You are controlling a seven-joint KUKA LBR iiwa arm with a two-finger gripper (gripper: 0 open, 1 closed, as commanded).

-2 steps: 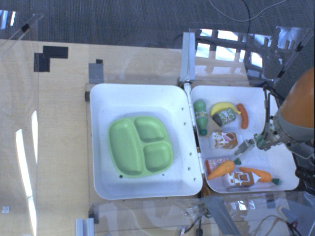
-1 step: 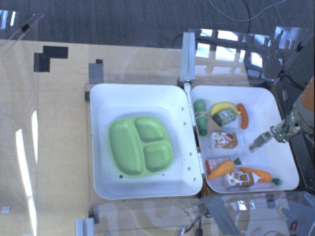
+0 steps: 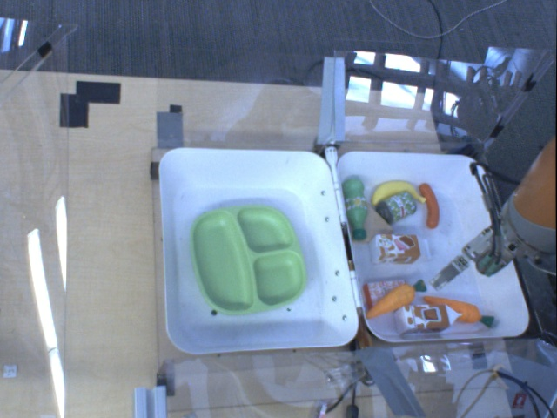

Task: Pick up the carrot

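Because two carrots lie in the right bin (image 3: 513, 233), the first risk is a grasp that lands between choices. One carrot (image 3: 390, 300) lies tilted just left of the carton (image 3: 422, 319), its thick end touching or nearly touching the carton's upper left corner. The second carrot (image 3: 459, 307) lies along the carton's upper right edge, its green top pointing away to the right.

The gripper (image 3: 442, 277) hangs just above and to the right of the carton, angled down toward it. How far it is open cannot be told at this size, and nothing is seen in its hold.

Both carrots crowd the carton, so a descent could come down on the carton instead, or pinch carrot and carton together. The second carrot sits closest to the tip, but it seems to rest partly on the carton's edge, so a closing push may roll it off rather than trap it.

A small dark-green piece (image 3: 419, 285) just above the carton, and the packet (image 3: 397, 249) further above, could also get nudged. The tapered carrot body is likely to slip if it is gripped near the thin end.
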